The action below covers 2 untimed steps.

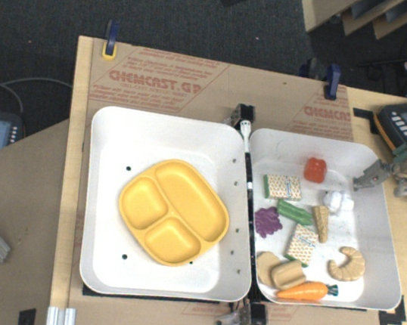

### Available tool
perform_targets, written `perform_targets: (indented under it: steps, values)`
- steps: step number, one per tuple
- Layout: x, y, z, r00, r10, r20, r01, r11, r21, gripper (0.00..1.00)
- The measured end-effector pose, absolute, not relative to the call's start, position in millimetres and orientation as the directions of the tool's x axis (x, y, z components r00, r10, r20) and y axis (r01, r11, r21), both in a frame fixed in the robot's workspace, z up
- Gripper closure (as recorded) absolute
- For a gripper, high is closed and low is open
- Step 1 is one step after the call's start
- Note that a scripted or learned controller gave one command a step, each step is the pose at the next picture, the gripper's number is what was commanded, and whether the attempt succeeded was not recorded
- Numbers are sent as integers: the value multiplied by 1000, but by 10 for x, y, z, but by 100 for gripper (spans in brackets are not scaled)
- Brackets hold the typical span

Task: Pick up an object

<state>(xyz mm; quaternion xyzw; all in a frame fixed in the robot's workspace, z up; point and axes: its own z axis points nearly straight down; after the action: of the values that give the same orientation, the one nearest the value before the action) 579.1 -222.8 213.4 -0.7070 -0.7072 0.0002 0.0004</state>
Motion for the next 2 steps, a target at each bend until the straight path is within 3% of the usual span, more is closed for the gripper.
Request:
perform_targets:
  steps: [1,2]
  values:
    - [6330,-2166,853,-7,1000,12,1000,7,-4,0]
    - [5588,-1625,838,-1,1000,5,1000,1,-6,0]
